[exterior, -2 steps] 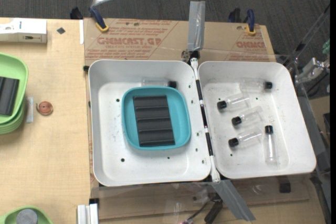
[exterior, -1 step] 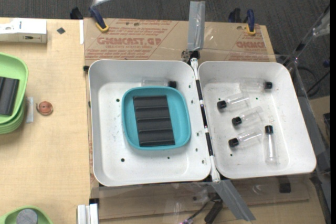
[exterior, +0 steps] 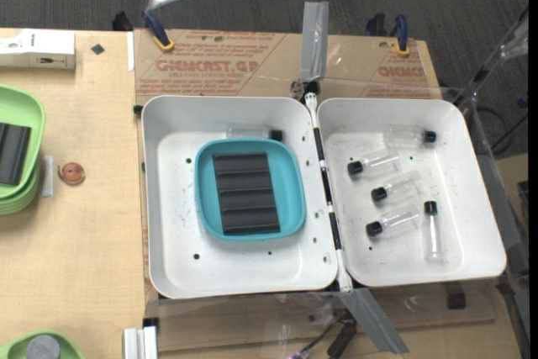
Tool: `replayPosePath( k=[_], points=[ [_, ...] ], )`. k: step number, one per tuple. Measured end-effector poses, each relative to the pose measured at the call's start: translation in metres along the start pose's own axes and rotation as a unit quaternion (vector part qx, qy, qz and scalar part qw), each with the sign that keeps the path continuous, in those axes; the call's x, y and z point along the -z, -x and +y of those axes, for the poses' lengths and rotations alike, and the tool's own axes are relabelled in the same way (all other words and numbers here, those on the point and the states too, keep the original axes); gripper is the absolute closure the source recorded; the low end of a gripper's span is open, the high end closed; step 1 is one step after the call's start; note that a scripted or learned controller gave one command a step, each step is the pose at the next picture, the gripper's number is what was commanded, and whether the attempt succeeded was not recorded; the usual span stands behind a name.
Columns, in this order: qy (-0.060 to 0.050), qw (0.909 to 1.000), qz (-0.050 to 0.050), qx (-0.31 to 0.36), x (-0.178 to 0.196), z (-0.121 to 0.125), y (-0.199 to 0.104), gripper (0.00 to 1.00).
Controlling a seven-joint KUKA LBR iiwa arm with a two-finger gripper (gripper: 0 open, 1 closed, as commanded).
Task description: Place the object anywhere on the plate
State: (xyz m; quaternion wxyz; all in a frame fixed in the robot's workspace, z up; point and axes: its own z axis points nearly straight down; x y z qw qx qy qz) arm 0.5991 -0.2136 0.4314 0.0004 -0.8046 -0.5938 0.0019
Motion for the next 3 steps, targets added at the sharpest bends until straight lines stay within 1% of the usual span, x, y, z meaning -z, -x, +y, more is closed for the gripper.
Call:
replayPosePath(
  k=[3],
  points=[
    [0.0, 1.0, 0.0, 0.0, 0.0, 0.0, 0.0, 0.0]
  ],
)
